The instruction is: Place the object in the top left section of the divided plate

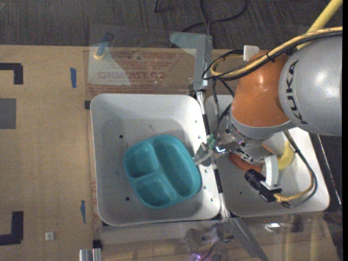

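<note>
With the claw (209, 148) at mid-frame over the bins' shared rim, its state impossible to tell, any carried object could miss the teal divided plastic plate (161, 170) in the left white bin (109, 118).

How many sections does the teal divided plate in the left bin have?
3. The teal divided plastic plate has one section at its left, one long section along its right and one at the bottom. None looks hidden, though the gripper hangs over its right rim.
</note>
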Controlling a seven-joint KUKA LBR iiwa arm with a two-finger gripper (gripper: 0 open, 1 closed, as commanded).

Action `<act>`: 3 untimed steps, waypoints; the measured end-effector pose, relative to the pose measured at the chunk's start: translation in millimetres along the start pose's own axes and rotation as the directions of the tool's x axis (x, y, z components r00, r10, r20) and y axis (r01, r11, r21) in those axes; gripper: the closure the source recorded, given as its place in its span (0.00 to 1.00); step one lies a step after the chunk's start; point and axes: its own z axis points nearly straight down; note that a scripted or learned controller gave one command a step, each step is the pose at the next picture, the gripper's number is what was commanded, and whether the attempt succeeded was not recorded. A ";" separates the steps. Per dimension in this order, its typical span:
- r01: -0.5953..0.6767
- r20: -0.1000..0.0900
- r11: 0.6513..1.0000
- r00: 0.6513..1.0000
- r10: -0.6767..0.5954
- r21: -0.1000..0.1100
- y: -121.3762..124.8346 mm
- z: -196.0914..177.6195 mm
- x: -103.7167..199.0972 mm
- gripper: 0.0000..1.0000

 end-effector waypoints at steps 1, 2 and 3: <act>0.215 0.001 0.977 0.977 -0.215 0.001 -23.2 -2.8 67.7 1.00; 0.386 0.004 0.923 0.923 -0.386 -0.002 -12.4 -9.4 97.4 1.00; 0.402 0.005 0.916 0.916 -0.402 -0.004 4.3 44.5 147.4 1.00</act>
